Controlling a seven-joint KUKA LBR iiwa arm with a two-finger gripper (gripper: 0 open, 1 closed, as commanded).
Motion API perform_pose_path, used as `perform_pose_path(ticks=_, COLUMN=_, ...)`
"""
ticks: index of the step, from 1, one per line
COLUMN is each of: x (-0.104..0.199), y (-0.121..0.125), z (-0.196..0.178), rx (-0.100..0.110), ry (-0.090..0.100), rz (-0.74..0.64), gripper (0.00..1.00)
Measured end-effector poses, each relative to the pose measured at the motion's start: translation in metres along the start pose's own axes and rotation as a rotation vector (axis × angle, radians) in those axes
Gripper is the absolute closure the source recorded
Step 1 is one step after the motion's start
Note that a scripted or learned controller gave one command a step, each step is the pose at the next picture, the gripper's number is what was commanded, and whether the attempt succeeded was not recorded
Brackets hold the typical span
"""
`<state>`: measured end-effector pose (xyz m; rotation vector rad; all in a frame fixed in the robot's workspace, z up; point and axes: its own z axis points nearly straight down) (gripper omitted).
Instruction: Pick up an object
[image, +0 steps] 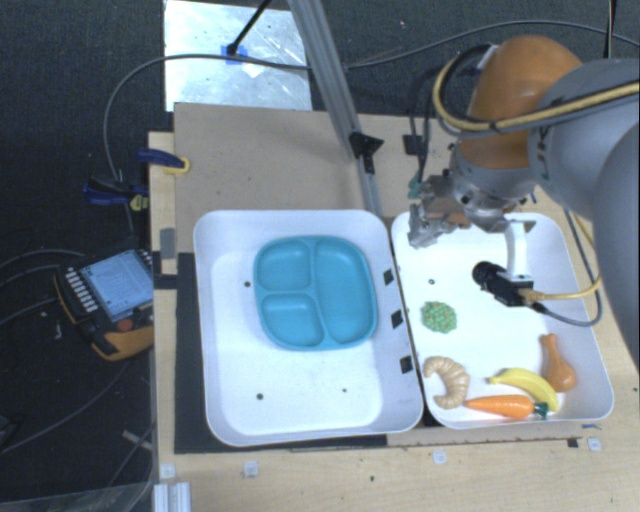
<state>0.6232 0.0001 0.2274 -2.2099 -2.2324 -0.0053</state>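
The right bin (590, 400) holds several toy foods. A green leafy lump (438, 317) lies near its middle. Along the front are a tan croissant (447, 379), an orange carrot (500, 406), a yellow banana (522, 380) and a brown drumstick (557, 362). My gripper (430, 226) hangs over the bin's far left corner, well behind the green lump, with nothing visibly under it. The grey arm with its orange band comes in from the upper right.
The left bin (230, 400) bears a blue divided plate (315, 292). A black and white fitting (500, 278) with a yellow cable juts from the wrist over the right bin. A grey pole (335, 90) slants down behind the bins. Clamps and a handset lie off the bench to the left.
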Motion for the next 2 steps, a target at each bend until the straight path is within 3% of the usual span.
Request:
perform_pose_path(ticks=1, x=0.052, y=-0.009, z=0.011, rx=0.002, ry=0.000, rz=0.000, gripper=1.00)
perform_pose_path(ticks=2, x=0.106, y=-0.021, z=-0.004, rx=0.000, ry=0.001, rz=-0.001, gripper=1.00)
